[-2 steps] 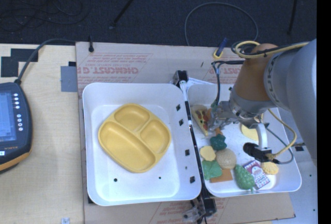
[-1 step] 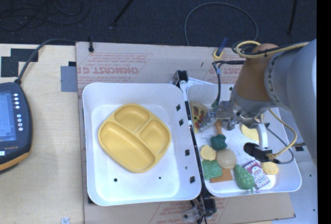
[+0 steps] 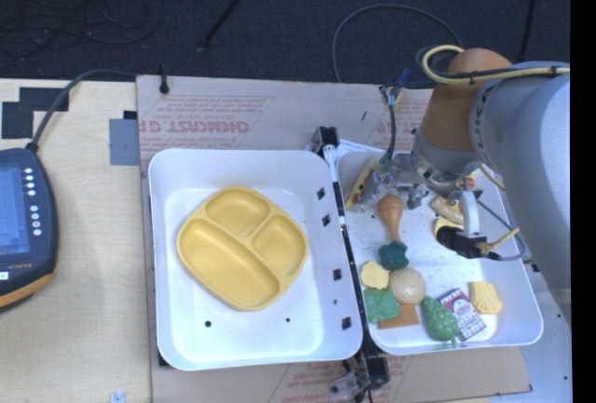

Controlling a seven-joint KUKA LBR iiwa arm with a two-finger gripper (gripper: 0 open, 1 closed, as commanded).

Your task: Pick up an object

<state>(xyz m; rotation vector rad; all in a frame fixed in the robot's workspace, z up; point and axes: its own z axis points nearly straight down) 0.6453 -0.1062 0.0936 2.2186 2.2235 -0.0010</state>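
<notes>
My hand hovers low in the right bin over the orange drumstick toy, grip state I cannot tell, nothing lifted yet.

My right bin is crowded along its front edge: toy foods packed from the yellow piece to the cheese wedge. Bare floor lies mid-bin, toward the right wall. In the left bin, the yellow divided plate fills the middle; its front corners stay free.
</notes>
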